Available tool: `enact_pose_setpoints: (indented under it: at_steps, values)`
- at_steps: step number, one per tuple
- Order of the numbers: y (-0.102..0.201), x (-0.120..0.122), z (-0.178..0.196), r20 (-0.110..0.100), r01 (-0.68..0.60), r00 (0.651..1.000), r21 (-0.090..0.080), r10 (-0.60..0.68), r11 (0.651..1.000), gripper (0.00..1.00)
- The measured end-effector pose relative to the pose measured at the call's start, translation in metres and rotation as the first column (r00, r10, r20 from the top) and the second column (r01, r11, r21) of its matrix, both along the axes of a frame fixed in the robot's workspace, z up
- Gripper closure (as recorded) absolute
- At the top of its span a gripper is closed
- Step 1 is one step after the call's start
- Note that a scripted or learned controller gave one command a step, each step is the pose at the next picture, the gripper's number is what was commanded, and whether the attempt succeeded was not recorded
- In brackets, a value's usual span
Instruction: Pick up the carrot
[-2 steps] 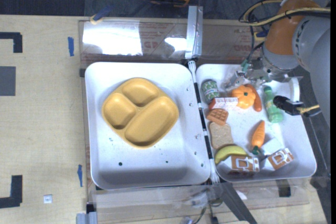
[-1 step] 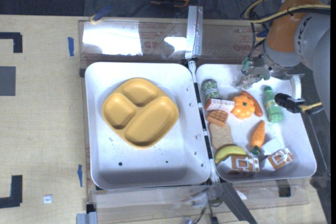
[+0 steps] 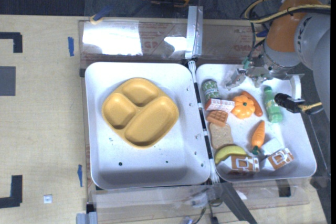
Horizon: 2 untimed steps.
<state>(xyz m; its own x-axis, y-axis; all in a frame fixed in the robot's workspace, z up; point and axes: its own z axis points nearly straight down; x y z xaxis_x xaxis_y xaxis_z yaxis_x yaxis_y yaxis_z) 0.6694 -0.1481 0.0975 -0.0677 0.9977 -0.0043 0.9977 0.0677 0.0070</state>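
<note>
The carrot (image 3: 258,135), orange with a green stub at its lower end, lies tilted in the lower right part of the right bin (image 3: 307,157). My gripper (image 3: 247,77) hangs over the far part of that bin, well behind the carrot, with a small orange pumpkin (image 3: 243,105) between them. Its fingers stand spread and open, with nothing between them. The grey arm with the orange band (image 3: 286,29) comes in from the upper right.
Around the carrot lie a green bottle (image 3: 271,104), a green can (image 3: 210,89), a waffle (image 3: 218,116), a bread slice (image 3: 221,135), a banana (image 3: 229,152) and two small cartons (image 3: 279,158). The left bin (image 3: 100,160) holds a yellow divided plate (image 3: 139,111).
</note>
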Motion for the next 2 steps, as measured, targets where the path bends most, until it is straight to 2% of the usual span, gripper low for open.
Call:
enact_pose_setpoints:
  at_steps: [1,2]
  values:
    - [0.022,-0.084,-0.011,-0.005,-0.053,0.999,0.004,0.053,0.999,0.0]
    - [0.021,-0.082,0.0,0.002,-0.051,0.999,0.002,0.051,0.999,1.0]
